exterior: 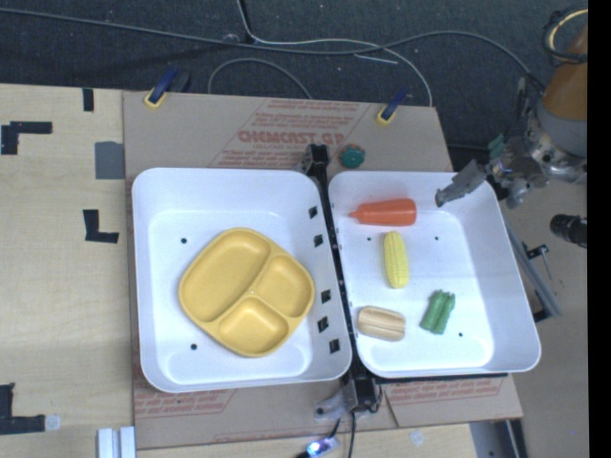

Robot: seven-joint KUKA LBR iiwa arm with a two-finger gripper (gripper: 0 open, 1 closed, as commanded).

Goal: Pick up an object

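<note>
End effector (456,191) at the right bin's (511,284) upper-right rim; grip state cannot be told. Carrot (386,213) lies upper centre of that bin (probably light, rigid, smooth plastic); best grasped across its thick middle.

Glossy yellow plastic plate (246,292) in a smooth white plastic bin (153,256); matt brown cardboard (286,132) beneath.

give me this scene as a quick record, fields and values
left bin: yellow divided plate
right bin: carrot, corn cob, hot dog bun, green vegetable
gripper: over the right bin's upper right corner, holding nothing
nearest item to gripper: carrot
</note>
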